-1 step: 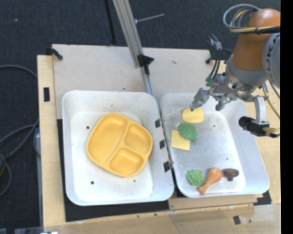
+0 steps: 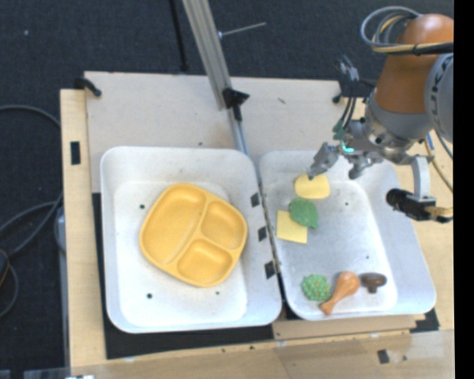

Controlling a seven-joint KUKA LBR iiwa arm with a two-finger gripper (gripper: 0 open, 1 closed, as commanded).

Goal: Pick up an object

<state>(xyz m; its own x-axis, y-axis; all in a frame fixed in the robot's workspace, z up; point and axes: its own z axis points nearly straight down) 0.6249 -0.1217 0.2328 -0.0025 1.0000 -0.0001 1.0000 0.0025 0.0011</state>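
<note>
**Hovering over right bin, no grasp yet**

Reaching in from the right, the arm (image 2: 411, 77) has its gripper (image 2: 344, 163) above the far edge of the right bin (image 2: 403, 243). Fingers (image 2: 325, 159) spread wide, nothing between them. Nearest candidate: pale yellow heart-shaped piece (image 2: 312, 186), just beside the left fingertip, lying on the bin floor. Next to it toward the near edge: green leafy piece (image 2: 304, 212) overlapping a yellow square slice (image 2: 291, 227). Near edge of the same bin: green broccoli-like piece (image 2: 315, 287), drumstick (image 2: 340, 290), small brown mushroom-like piece (image 2: 372, 280). Left bin (image 2: 118, 172) carries a yellow divided tray (image 2: 193, 233). Progress, as judged: approach only. Descent, closing and lift all left to do.
</note>
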